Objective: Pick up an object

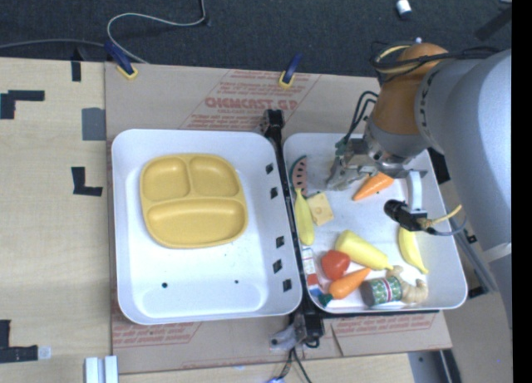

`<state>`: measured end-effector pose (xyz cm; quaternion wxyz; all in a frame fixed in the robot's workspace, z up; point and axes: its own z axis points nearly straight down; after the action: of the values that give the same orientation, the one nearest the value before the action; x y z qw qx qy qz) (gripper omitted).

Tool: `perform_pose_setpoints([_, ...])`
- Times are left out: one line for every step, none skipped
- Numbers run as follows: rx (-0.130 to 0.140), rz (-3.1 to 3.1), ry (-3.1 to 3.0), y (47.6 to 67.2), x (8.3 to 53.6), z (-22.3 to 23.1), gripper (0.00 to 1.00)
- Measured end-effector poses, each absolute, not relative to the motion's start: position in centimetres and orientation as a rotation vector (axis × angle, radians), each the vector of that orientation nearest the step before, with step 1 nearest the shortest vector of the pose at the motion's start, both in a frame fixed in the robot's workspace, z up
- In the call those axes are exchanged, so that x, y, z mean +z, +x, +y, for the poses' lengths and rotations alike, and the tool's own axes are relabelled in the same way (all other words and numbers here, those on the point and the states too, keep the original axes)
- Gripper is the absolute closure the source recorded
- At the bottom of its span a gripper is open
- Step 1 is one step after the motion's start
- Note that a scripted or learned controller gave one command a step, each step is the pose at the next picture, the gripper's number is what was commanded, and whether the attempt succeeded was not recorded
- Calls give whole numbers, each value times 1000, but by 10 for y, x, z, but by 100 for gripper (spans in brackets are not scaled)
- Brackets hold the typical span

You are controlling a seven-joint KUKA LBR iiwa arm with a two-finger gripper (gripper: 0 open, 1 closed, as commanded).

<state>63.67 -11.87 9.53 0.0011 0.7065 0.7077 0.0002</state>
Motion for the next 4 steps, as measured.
perform_pose_setpoints([1,2222,2218,637,95,-119,0])
perform_pose_setpoints([1,2223,2219,637,105,-118,100])
perform_pose_setpoints([1,2224,2219,637,105,-118,0])
perform_pose_setpoints([2,2226,2219,636,114,-117,100])
